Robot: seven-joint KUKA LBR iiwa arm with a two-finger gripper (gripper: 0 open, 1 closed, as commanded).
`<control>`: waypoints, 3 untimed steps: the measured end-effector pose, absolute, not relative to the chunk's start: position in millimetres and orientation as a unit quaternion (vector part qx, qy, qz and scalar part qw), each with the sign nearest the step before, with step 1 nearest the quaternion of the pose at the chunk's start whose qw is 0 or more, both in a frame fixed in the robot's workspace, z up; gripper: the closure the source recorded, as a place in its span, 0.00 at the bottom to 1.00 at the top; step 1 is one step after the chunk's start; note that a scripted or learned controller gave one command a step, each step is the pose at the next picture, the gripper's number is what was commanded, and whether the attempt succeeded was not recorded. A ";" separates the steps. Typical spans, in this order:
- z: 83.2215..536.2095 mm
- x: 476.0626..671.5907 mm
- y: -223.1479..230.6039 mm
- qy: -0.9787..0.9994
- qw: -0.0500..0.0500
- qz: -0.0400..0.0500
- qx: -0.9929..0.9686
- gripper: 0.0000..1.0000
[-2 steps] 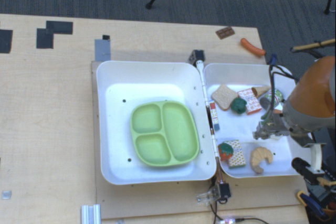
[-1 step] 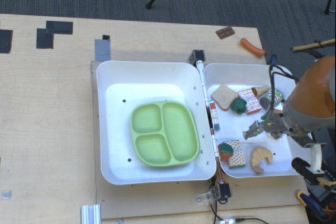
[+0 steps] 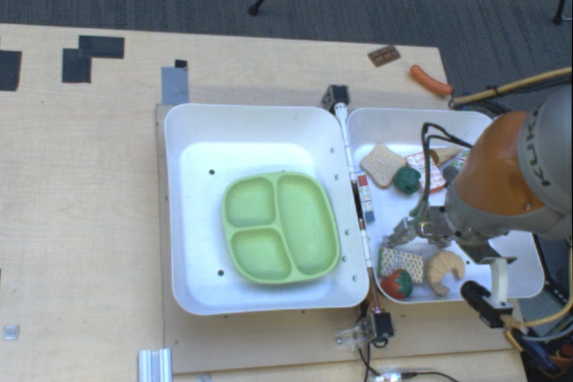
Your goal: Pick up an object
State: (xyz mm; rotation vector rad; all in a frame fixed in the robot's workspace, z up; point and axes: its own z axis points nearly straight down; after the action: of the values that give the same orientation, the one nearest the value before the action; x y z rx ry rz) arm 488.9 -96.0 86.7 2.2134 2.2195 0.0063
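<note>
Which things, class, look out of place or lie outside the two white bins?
Two things lie outside the bins, on the bench behind the right bin: an orange carrot-like piece near the bench's edge and a small brown piece. In the left bin, the green divided plate sits slightly askew.

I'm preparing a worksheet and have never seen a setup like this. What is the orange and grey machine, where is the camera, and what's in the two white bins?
It is a robot arm, reaching in from the right. One camera looks down at a slant from above the bench. The left bin holds a green divided plate. The right bin holds small toy items: a bread slice, a green ball, a croissant, a strawberry and a cracker. The gripper hangs low over these; nothing visibly sits between its fingers.
</note>
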 end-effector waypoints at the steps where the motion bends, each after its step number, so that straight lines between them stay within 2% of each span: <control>1: 98.2 491.1 -95.5 0.709 0.006 0.004 0.705 1.00; 2: 98.0 491.0 -95.5 0.709 0.005 0.004 0.705 0.00; 3: 108.6 492.5 -94.9 0.710 0.006 0.005 0.704 1.00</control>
State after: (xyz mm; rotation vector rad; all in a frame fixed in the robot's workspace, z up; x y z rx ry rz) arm 492.5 -94.9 108.6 2.2037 2.2208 0.0166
